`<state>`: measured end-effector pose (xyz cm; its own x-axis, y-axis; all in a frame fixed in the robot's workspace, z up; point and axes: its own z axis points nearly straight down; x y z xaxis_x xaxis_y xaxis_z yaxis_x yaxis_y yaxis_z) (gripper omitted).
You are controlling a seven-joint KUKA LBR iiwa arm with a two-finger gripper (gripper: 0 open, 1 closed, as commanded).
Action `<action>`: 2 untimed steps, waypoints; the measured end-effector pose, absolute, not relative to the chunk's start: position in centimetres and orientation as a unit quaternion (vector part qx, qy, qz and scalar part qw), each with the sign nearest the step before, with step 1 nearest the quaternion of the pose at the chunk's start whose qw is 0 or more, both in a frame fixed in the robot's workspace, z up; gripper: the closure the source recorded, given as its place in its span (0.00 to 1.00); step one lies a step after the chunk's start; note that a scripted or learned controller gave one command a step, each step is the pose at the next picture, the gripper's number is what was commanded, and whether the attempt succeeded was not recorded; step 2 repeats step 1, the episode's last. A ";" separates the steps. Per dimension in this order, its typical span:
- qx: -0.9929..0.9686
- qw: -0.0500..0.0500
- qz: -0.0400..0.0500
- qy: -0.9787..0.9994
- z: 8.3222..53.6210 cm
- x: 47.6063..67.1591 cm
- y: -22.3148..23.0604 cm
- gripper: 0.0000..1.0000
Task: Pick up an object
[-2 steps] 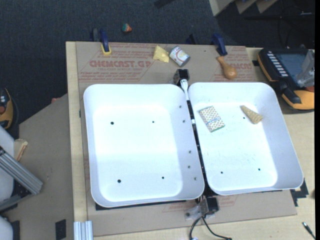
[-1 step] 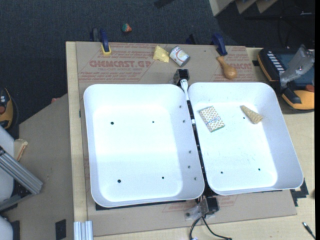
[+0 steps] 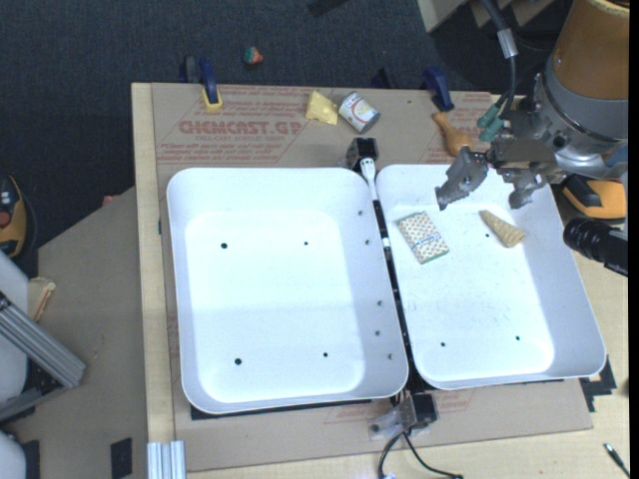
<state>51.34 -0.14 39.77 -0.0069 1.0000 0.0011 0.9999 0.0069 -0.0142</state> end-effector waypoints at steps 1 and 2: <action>-0.707 -0.002 -0.002 -0.707 41.7 51.4 -0.6 1.00; -0.707 -0.002 -0.002 -0.707 41.7 51.4 -0.6 1.00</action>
